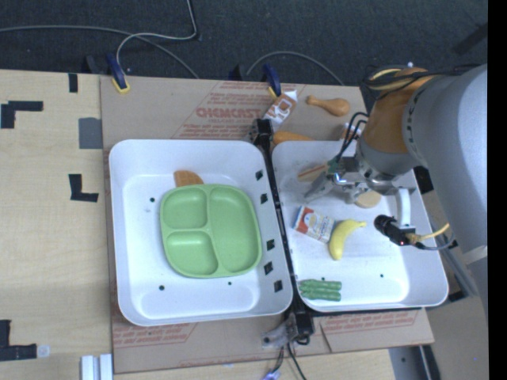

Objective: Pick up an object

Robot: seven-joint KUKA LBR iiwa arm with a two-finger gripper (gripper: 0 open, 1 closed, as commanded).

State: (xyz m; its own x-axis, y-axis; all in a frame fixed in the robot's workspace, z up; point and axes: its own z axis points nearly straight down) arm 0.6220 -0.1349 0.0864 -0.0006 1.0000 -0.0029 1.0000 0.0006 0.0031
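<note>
My gripper (326, 182) hangs low over the upper middle of the right bin (428, 287), reaching in from the right. Just to its left lies a tan stick-like piece (312, 170), very close to the gripper tip. A small white and red carton (314, 225) sits below the gripper, with a yellow banana (343, 237) beside it. A tan round piece (367, 199) rests partly under the wrist. Green beans (320, 289) lie near the bin's front edge. I see nothing held.
The left bin (131, 161) holds a green divided plate (211, 229) and an orange piece (188, 178) behind it. On the cardboard behind the bins lie a brown drumstick (327, 104), a small packet (279, 108) and an orange item (290, 137). Cables cross the divider.
</note>
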